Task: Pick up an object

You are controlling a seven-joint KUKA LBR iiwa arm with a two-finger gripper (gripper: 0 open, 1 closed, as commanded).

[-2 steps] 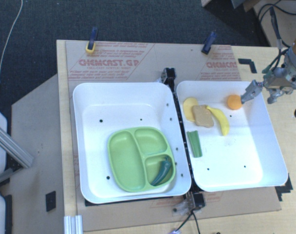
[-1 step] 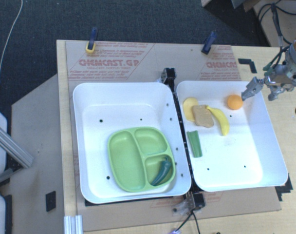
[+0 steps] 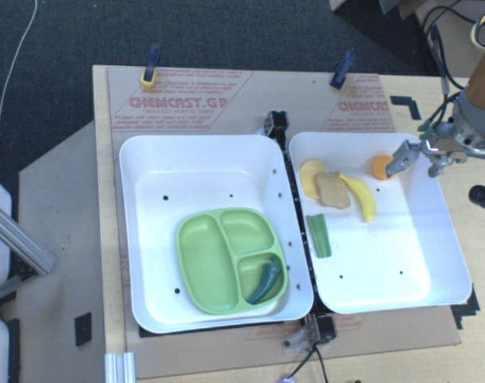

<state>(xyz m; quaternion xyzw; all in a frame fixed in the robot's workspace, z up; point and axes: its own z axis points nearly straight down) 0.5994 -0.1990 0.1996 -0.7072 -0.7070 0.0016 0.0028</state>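
Right now the arm (image 3: 475,102) is reaching in from the right side of the bench, with its gripper (image 3: 414,156) hanging over the far right corner of the right bin (image 3: 434,286). One grey finger (image 3: 400,159) is sticking out toward the left, its tip just beside a small orange ball (image 3: 381,167). Whether the tip is touching the ball is hard to tell from here. The other finger is sitting further right, near the bin's rim, so the fingers are standing apart, and nothing is lying between them.

The orange ball is resting on the floor of the right bin near its far edge. To its left a yellow banana (image 3: 360,195) is lying at a slant, and beside that a tan, bread-like piece (image 3: 333,190) is lying partly on top of a pale yellow rounded thing (image 3: 310,175). Nearer the front, a green block (image 3: 318,234) is lying just beside the bin's left wall.

In the left bin (image 3: 147,166) a light green divided plate (image 3: 207,262) is sitting toward the front. A dark green curved thing, something like a pepper (image 3: 264,282), is lying in the plate's front right compartment.

Both bins are sitting side by side on a brown board (image 3: 226,102) with red lettering printed on it. A yellow and blue clamp (image 3: 150,65) is gripping the board's far edge on the left, and a blue clamp (image 3: 341,70) is gripping it further right.
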